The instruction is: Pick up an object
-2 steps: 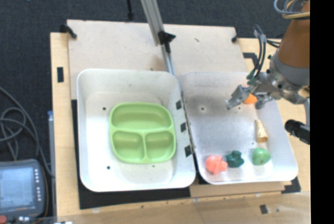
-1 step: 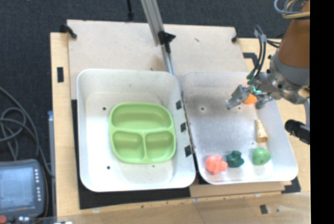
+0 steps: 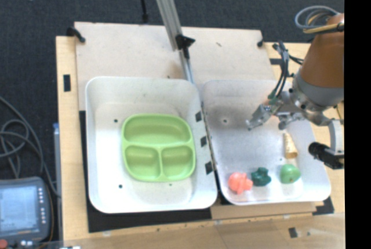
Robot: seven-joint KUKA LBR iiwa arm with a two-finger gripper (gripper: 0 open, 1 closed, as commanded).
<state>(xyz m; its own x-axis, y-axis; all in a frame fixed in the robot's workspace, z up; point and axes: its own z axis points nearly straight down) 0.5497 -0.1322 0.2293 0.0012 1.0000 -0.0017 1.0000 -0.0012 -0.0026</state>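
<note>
My gripper point(image 3: 268, 121) hangs over the middle of the right bin point(image 3: 232, 97), with the grey wrist and orange band up and to its right. Its two fingers stand apart, open, with only bare bin floor between them. Along the bin's front edge lie a pink-orange toy point(image 3: 239, 182), a dark green toy point(image 3: 261, 176) and a light green round toy point(image 3: 288, 173). A small tan and yellow piece point(image 3: 289, 145) lies just right of and below the gripper. None of them touches the fingers.
The left bin point(image 3: 101, 97) holds a light green divided plate point(image 3: 157, 146). A slanted metal pole point(image 3: 168, 4) rises behind the gap between the bins. Cables point(image 3: 281, 65) hang by the wrist.
</note>
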